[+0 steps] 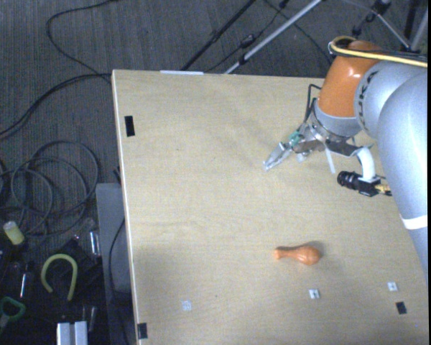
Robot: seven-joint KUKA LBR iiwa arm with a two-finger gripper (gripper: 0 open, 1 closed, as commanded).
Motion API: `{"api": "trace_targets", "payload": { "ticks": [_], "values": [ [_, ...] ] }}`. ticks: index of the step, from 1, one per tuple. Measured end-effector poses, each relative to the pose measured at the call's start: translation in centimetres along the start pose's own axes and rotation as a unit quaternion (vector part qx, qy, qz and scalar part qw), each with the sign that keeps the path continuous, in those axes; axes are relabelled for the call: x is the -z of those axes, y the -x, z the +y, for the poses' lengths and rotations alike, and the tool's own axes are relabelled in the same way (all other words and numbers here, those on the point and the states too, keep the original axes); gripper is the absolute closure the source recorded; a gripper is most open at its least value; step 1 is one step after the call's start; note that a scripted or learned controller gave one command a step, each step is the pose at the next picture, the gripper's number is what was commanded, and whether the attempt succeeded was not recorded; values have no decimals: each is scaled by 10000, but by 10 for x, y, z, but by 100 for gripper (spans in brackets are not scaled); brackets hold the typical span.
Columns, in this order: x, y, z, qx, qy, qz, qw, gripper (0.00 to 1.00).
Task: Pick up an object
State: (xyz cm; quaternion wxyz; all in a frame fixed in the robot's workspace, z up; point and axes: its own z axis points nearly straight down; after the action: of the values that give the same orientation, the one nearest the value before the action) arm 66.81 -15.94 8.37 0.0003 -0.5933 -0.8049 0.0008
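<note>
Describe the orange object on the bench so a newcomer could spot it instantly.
Start at the light wooden bench top and look toward its near edge, below the arm's tool. There lies a small orange pear-shaped object, bulb to the right, narrow neck pointing left. It is the sole coloured item among tiny flat markers.

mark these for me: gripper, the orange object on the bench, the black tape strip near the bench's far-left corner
gripper [271, 162]: camera view, midway between its fingertips.
orange object [299, 254]: camera view, middle of its body, where neck widens into bulb.
black tape strip [129, 126]: camera view, centre of the strip.
</note>
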Motion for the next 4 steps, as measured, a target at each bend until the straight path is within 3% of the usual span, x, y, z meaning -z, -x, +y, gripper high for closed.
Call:
{"api": "trace_targets", "payload": {
  "ticks": [1, 2, 3, 4],
  "values": [
    [0, -21, 6, 660, -1, -8, 9978, 0],
    [9, -21, 7, 653, 9, -2, 9979, 100],
    [96, -56, 18, 171, 9, 1, 9999, 100],
    [105, -57, 18, 178, 12, 4, 9998, 100]
  ]
}}
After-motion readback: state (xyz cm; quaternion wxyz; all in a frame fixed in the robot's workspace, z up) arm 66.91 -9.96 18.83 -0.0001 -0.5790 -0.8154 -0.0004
